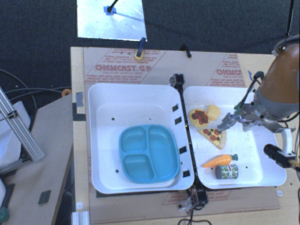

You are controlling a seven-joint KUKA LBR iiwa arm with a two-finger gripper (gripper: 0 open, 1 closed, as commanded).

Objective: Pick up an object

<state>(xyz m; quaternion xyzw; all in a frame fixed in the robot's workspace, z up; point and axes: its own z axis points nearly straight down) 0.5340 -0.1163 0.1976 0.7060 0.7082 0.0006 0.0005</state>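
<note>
Can (227, 172) & carrot (218, 161) front of right bin; gripper (227, 123) over pizza slice (213, 135), open/closed unclear; should drop straight, centred.

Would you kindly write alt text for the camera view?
A grey arm's gripper hovers by a toy pizza slice in the right white bin, which also holds an orange toy carrot and a small can. The left white bin holds a blue divided plastic tray.

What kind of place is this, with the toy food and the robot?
Probably a robot test lab, not a kitchen. A robot arm reaches over two white bins on a bench, the food is toys, like a pizza slice and a carrot, and cables trail over the floor.
</note>
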